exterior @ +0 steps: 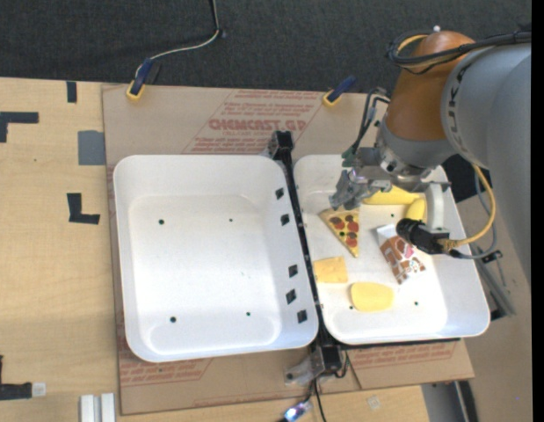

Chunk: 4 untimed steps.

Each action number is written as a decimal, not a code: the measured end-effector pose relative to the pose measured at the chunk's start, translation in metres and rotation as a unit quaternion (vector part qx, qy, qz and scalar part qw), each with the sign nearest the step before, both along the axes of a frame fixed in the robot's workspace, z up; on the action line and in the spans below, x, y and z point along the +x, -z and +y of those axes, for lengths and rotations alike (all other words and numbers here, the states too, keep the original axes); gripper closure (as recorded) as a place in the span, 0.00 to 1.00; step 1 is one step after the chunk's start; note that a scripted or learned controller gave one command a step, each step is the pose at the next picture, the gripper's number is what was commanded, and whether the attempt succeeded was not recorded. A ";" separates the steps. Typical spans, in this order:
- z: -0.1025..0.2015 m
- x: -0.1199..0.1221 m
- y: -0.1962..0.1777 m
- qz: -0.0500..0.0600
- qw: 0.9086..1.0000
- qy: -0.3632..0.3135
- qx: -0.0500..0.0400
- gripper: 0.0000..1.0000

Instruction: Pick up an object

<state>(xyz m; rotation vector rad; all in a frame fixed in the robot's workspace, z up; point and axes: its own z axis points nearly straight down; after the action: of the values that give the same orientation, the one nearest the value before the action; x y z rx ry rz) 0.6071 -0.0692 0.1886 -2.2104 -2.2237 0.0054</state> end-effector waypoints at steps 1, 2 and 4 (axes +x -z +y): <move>-0.004 0.000 -0.005 -0.003 1.000 0.002 -0.001 0.00; -0.052 -0.022 0.080 0.002 1.000 0.005 -0.001 0.00; -0.026 0.010 0.094 -0.003 1.000 0.002 -0.001 1.00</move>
<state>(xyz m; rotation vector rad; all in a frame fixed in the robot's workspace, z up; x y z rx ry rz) 0.6166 -0.0953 0.0948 -2.2195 -2.2237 0.0010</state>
